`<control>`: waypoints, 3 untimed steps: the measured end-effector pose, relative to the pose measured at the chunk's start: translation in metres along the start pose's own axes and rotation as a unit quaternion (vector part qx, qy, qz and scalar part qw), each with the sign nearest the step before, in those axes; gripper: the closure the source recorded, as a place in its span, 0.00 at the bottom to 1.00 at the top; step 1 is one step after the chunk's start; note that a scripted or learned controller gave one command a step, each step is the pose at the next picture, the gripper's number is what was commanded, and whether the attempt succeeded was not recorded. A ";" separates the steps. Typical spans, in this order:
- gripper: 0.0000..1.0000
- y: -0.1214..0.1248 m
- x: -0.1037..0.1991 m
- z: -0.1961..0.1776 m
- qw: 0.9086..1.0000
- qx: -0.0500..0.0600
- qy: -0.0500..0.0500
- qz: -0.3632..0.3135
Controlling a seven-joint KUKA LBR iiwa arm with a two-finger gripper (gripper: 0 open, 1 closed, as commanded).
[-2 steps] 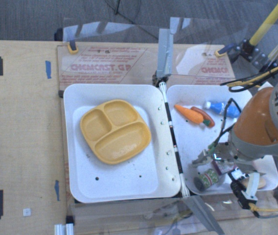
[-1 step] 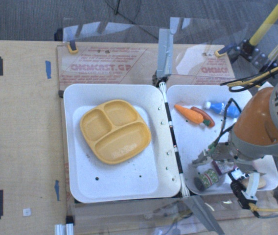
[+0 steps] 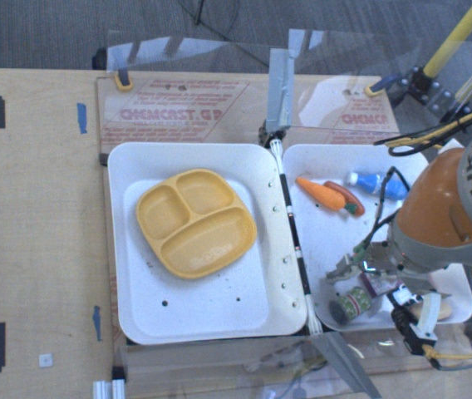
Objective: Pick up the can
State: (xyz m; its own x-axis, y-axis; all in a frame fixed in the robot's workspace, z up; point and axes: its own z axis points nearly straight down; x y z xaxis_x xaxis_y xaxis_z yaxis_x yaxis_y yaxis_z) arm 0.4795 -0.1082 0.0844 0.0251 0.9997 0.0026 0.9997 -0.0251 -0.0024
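Note:
The can is small, with a dark green label and a silver end. It lies on its side in the near left corner of the right bin. My gripper hangs just above and slightly behind the can, close to its upper right side. The grey wrist and the orange band reach in from the right and hide the bin's near right part. I cannot see whether the can is touched or held.
An orange carrot, a red pepper and a blue bottle lie at the back of the right bin. A cream object sits near its front right. The left bin holds a yellow divided plate.

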 end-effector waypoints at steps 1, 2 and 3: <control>0.00 0.000 0.000 0.000 1.000 0.000 0.000 0.000; 0.00 0.039 -0.023 -0.093 0.991 0.001 -0.001 -0.133; 0.00 0.099 -0.047 -0.001 0.995 -0.002 -0.002 -0.100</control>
State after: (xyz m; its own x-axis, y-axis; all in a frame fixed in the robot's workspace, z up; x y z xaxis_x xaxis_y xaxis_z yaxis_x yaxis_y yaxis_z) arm 0.5773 -0.1576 0.0845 -0.1741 0.9847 -0.0015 0.9847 0.1741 0.0014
